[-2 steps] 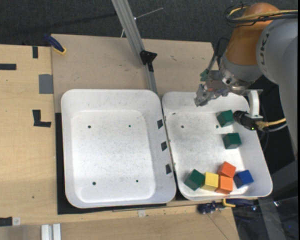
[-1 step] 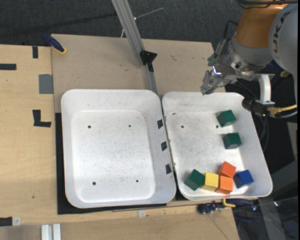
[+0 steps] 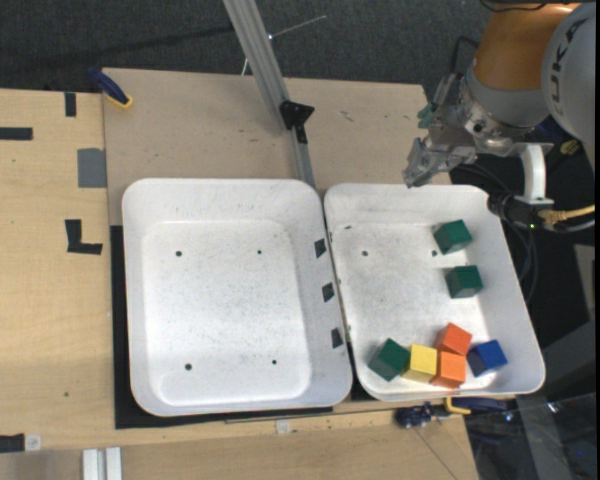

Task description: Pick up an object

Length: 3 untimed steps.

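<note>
The right bin (image 3: pixel 380 268) holds several small blocks. Two dark green blocks (image 3: pixel 452 235) (image 3: pixel 464 281) lie near its right side. Along the front edge sit a green block (image 3: pixel 388 359), a yellow block (image 3: pixel 422 360), two orange blocks (image 3: pixel 455 339) (image 3: pixel 450 367) and a blue block (image 3: pixel 488 356). My gripper (image 3: pixel 420 171) hangs above the back edge of the right bin, well clear of the blocks, with nothing seen between its fingers. Its tip is dark and small in the view.
The left bin (image 3: pixel 220 298) stands beside the right one. A slanted metal pole (image 3: pixel 265 58) runs down to the gap between the bins. Blue-and-yellow clamps sit at the bench's far left (image 3: pixel 111 87) and front edge (image 3: pixel 430 414). Black tape marks lie at left.
</note>
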Tool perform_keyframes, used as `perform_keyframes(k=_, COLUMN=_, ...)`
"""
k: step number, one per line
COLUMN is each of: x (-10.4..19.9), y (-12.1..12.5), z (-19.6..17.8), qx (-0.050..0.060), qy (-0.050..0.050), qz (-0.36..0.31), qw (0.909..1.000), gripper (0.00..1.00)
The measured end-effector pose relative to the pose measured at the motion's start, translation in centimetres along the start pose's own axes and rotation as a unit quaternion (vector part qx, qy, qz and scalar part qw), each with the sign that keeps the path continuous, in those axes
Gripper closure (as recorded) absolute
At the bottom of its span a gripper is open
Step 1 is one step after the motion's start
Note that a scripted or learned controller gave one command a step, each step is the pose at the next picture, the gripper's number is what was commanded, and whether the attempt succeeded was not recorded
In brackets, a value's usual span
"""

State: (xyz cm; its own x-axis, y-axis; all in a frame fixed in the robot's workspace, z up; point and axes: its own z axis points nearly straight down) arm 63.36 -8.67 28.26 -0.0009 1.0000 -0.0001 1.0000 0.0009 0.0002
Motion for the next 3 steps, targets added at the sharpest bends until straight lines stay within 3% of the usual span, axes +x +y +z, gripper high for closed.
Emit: perform_keyframes(k=3, x=15.3, y=-6.2, z=3.7, qx=0.002, qy=0.0, qz=-0.003, qw=1.0, gripper=1.0)
